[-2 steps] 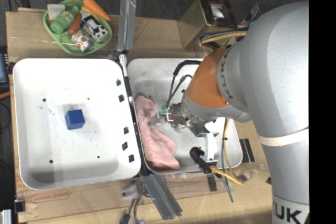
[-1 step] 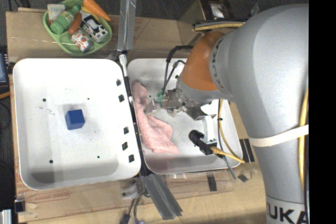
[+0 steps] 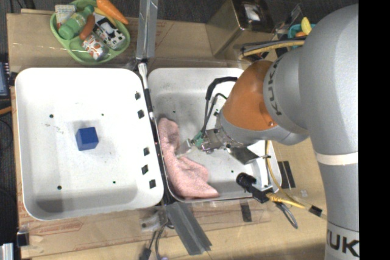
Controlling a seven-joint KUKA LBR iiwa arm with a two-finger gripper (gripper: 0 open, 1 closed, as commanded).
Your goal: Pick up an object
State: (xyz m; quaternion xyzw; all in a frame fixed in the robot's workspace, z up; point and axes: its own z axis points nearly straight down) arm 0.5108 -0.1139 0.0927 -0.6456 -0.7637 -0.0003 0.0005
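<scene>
A blue cube rests alone on the floor of the left bin. A pink cloth lies crumpled along the left side and front of the right bin. My gripper is down inside the right bin, just to the right of the cloth's upper part, with a small greenish thing at its tip. The arm's orange band and grey body cover the bin's right half.
A green bowl of toy food, with a carrot, sits behind the left bin. A brown box stands behind the right bin. A metal divider runs between the bins. Cables and tools lie at the front right.
</scene>
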